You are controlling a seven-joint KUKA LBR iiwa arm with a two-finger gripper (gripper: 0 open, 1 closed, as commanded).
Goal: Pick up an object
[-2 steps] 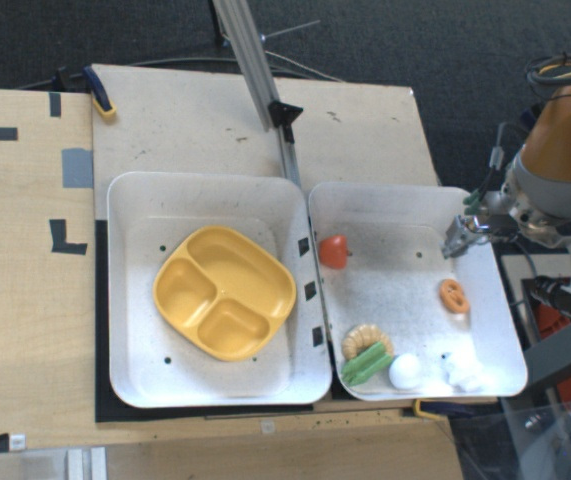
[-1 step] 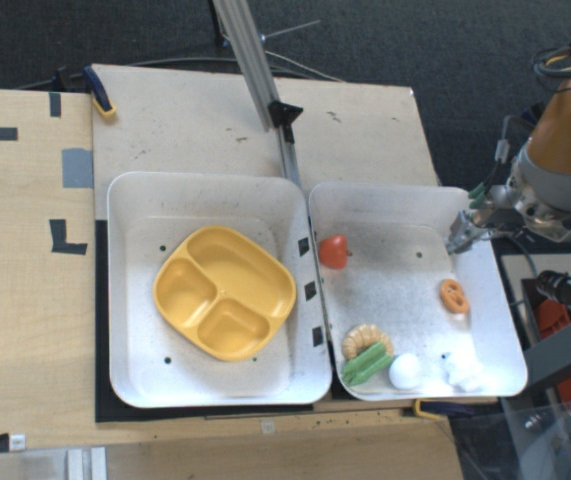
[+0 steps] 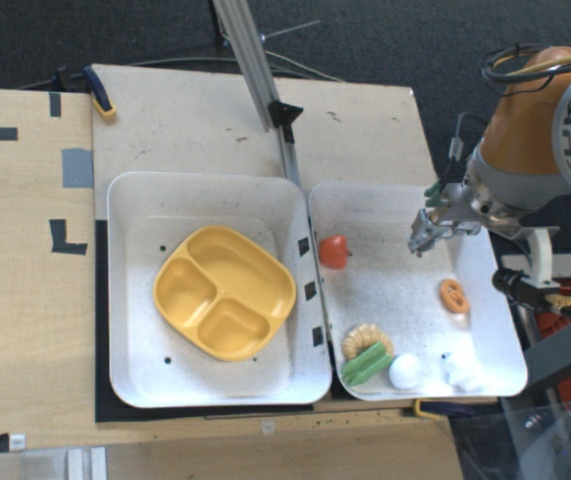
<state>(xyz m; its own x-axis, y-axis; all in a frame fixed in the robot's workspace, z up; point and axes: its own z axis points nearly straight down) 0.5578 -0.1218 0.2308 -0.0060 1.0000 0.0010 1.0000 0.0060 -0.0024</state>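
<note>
While the gripper (image 3: 423, 238) hovers over the right bin (image 3: 385, 203), we cannot tell its fingers' state.

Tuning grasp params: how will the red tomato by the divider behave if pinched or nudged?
The tomato looks round and glossy, so it may roll if nudged and slip between fingers. It sits alone near the right bin wall, so a push could pin it there. Probably light; it looks like a plastic toy.
</note>
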